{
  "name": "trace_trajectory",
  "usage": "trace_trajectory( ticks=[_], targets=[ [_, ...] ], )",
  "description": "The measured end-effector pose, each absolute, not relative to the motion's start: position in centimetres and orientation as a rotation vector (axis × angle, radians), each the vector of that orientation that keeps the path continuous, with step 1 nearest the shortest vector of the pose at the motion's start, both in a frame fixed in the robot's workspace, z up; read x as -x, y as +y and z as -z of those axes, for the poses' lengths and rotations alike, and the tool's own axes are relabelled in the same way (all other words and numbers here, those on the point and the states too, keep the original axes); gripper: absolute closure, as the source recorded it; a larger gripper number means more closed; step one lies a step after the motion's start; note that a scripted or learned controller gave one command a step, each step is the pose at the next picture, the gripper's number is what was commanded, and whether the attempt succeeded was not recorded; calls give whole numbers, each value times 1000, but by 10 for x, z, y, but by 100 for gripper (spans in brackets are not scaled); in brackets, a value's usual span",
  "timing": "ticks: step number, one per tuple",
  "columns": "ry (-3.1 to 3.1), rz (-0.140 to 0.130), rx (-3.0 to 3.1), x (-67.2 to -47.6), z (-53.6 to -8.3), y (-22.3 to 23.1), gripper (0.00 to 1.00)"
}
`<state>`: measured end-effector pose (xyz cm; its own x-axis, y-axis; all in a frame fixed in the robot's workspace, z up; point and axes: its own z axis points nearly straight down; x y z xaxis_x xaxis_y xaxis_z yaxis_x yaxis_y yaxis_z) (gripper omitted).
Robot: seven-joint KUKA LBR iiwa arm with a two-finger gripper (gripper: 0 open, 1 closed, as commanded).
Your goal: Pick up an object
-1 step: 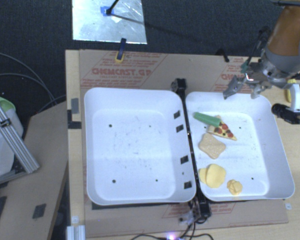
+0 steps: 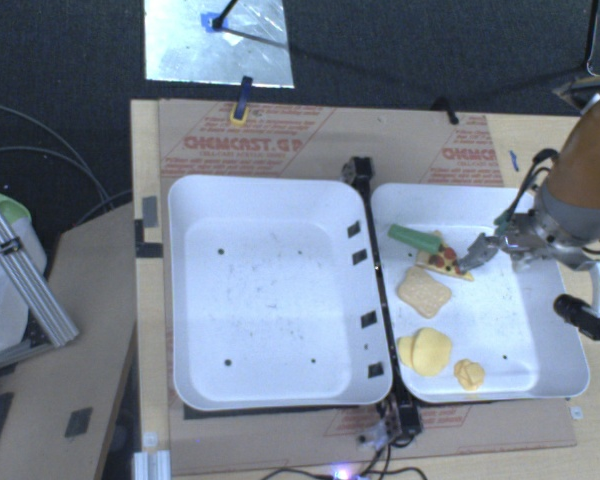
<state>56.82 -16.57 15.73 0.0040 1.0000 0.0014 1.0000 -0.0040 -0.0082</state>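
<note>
In the right bin (image 2: 540, 368) lie a green stick-shaped toy (image 2: 412, 236), a pizza-slice toy (image 2: 442, 261), a tan cracker-like piece (image 2: 423, 292), a yellow rounded piece (image 2: 427, 351) and a small orange-yellow piece (image 2: 469, 373). My gripper (image 2: 475, 254) reaches in from the right at a slant. Its dark tips sit right at the pizza slice's right end, low near the bin floor.
The left bin (image 2: 190, 298) stands beside the right one, with a black divider with clips (image 2: 373, 288) between them. The arm's grey wrist (image 2: 555, 233) hangs over the right bin's right half. A metal plate (image 2: 217, 26) lies beyond the bench.
</note>
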Motion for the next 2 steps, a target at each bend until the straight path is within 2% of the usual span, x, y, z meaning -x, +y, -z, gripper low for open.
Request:
trace_trajectory(
  ticks=[1, 2],
  targets=[
    [-2242, 9, 2214, -643, -84, -88, 0],
    [-2230, 5, 2221, -671, -86, -116, 0]
  ],
)
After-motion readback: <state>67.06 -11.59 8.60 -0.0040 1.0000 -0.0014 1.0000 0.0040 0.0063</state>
